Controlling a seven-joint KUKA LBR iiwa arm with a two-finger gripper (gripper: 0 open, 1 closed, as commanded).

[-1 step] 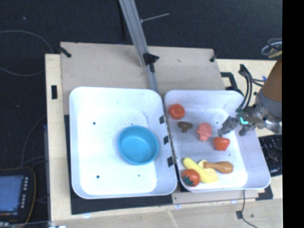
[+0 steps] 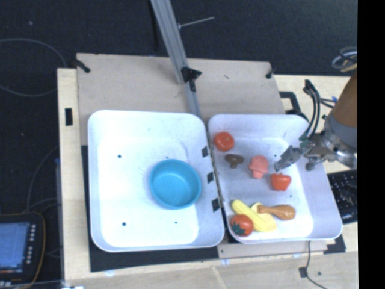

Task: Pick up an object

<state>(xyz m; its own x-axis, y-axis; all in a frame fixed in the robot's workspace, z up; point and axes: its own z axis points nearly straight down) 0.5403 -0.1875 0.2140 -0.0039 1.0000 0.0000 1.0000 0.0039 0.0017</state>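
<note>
1. Two white bins are sitting side by side; nearest us in the right bin [image 2: 313, 221], we are seeing a tomato [image 2: 242, 224], a yellow corn cob [image 2: 254, 216] and a brown drumstick [image 2: 278, 211].
2. We are seeing a blue bowl [image 2: 175, 183] sitting in the left bin [image 2: 114, 221].
3. We are watching the gripper [image 2: 287, 159] hovering just above a red pepper [image 2: 280, 182], not gripping it; whether it is apart or together, we cannot tell.
4. Farther back, we are spotting a pink toy [image 2: 258, 165], a brown mushroom [image 2: 234, 159] and an orange-red ball [image 2: 224, 141].

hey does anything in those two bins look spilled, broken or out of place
Nothing stands out. The blue bowl sits upright in the left bin; toy foods lie loose in the right bin.
</note>
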